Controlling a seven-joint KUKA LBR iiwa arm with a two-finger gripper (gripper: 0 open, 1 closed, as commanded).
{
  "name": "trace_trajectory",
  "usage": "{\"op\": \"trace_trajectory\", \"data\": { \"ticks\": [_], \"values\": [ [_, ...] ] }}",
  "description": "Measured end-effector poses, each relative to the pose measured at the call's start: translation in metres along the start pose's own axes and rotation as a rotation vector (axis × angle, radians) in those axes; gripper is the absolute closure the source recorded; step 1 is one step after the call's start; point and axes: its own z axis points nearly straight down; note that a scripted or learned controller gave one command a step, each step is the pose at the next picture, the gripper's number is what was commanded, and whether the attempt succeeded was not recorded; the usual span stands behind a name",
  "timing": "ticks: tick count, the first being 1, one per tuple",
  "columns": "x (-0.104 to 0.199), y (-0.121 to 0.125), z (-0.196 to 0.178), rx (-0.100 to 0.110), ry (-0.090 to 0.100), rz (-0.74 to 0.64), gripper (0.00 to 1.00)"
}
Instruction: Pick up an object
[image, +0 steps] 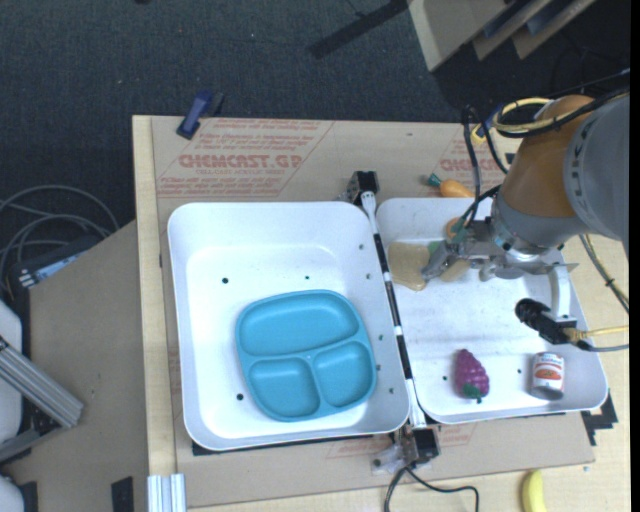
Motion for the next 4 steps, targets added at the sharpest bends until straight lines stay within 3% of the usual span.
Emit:
{"op": "trace_trajectory", "data": {
  "ticks": [1,2,3,4],
  "values": [
    [-0.019,0.078,0.039,-0.004,-0.002,0.000,0.00],
    [-0.040,0.046,-0.026,0.001,-0.001,0.001,0.00],
    [-0.049,0.076,0.043,0.003,-0.001,0.001,0.00],
    [-0.049,0.077,0.031,-0.003,-0.004,-0.001,1.00]
  ]
}}
